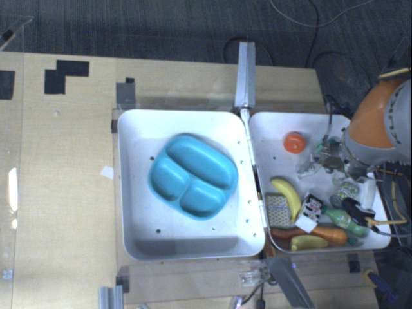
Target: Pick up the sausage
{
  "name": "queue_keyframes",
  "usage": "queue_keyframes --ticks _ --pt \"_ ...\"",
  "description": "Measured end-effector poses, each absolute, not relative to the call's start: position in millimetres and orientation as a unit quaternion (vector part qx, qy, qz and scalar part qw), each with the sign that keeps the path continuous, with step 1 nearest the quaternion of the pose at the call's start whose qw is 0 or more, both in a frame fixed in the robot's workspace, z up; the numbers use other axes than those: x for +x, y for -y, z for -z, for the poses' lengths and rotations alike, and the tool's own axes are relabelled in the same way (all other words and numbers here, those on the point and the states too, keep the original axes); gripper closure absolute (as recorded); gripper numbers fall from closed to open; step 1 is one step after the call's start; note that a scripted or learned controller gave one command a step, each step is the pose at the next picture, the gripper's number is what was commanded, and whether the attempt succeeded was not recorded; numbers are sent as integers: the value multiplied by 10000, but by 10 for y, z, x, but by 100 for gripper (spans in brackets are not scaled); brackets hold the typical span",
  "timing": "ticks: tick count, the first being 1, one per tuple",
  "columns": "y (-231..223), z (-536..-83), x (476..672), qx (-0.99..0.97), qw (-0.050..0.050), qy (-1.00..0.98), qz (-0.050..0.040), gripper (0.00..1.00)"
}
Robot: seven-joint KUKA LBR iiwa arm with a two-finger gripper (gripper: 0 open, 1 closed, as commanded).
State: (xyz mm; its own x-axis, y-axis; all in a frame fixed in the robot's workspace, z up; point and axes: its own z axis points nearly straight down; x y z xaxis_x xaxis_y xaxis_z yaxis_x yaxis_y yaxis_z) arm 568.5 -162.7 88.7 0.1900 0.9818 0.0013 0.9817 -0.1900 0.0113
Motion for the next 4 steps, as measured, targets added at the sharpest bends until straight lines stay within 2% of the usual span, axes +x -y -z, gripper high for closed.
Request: queue_keyframes --ticks 1,2,3,4 --pt "1879 -867 6253 8572 22 -5151 -19 0" --pt "1860 -1003 6284 8541 47 -5200 -43 100" --pt "1444 -870 6683 7712 28 -6366 -22 100" --pt "1446 -871 6683 7712 28 -6366 -21 0"
